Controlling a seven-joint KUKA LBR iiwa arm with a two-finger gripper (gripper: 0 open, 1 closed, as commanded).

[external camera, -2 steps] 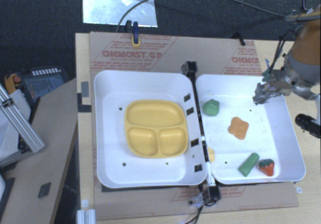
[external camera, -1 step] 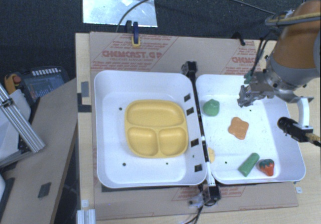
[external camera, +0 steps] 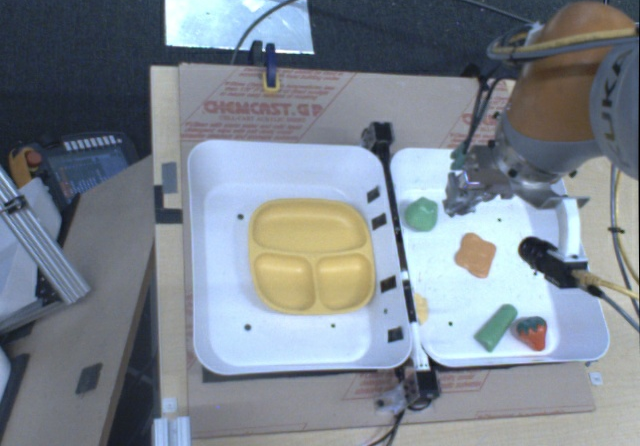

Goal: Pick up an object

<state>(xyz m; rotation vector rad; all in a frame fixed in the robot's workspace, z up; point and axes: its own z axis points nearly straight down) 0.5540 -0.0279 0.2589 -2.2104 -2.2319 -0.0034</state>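
Jaws (external camera: 462, 196) hover just right of green object (external camera: 421, 214), orange piece (external camera: 476, 254) nearby.

Left bin (external camera: 215, 264): white, plain.
Right bin (external camera: 590, 329): white, with small dark specks.
Divided tray (external camera: 310, 254): pale yellow.
Rounded object (external camera: 421, 214): light green.
Lobed object (external camera: 476, 254): orange.
Cylinder (external camera: 495, 326): green.
Strawberry-like object (external camera: 532, 331): red with a green top.
Arm (external camera: 560, 84): grey with an orange band.
Board beneath bins (external camera: 300, 104): tan with red lettering.
Backdrop (external camera: 80, 24): dark blue-black.
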